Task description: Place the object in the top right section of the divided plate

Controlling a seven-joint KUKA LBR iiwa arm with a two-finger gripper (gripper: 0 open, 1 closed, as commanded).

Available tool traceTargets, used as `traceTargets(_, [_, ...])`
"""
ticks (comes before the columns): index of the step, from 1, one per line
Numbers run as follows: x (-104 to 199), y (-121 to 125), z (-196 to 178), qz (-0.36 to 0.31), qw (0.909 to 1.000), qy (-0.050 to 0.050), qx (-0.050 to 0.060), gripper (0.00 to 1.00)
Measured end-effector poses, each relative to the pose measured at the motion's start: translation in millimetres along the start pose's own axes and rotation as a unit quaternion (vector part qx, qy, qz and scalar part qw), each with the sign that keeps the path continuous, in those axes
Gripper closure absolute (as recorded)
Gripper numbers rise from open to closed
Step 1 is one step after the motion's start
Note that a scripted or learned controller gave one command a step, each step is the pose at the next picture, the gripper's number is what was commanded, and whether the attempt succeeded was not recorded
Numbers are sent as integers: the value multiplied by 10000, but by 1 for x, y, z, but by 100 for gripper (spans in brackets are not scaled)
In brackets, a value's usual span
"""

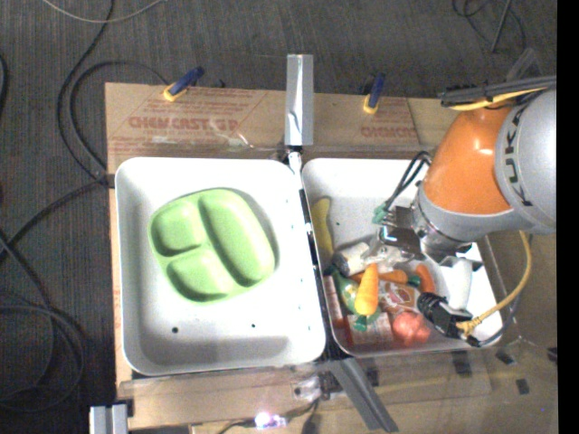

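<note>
Dark carpet with loose cables surrounds a brown board (217, 125), and on this board two shallow white bins are side by side, fixed with clamps so they do not slide.

From the single camera above, the arm (488, 165) comes in from the right and bends down over the right bin (362, 174). The gripper (391, 240) is low among the clutter, and I cannot tell how it is set, because the wrist covers it. Just below and left of the gripper lies an orange carrot-like toy (366, 290); probably this is the object to take. Its long axis goes nearly up and down in the view, the narrow end toward the bottom. It touches other small toys, with a yellow banana (322, 227) further left by the bin wall.

Well to the left of the gripper, in the left bin (136, 333), rests the green divided plate (213, 242), turned a little. Its top right section is free, so I judge that the picking step is not yet done.
</note>
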State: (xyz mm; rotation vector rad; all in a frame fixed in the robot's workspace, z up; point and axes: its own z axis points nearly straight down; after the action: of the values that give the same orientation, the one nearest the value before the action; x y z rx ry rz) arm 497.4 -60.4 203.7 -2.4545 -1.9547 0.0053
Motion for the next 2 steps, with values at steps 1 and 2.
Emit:
traceTargets(1, [52, -21, 21, 37, 10000, -4, -3, 100])
traceTargets(2, [126, -33, 22, -360, 9994, -7, 0, 100])
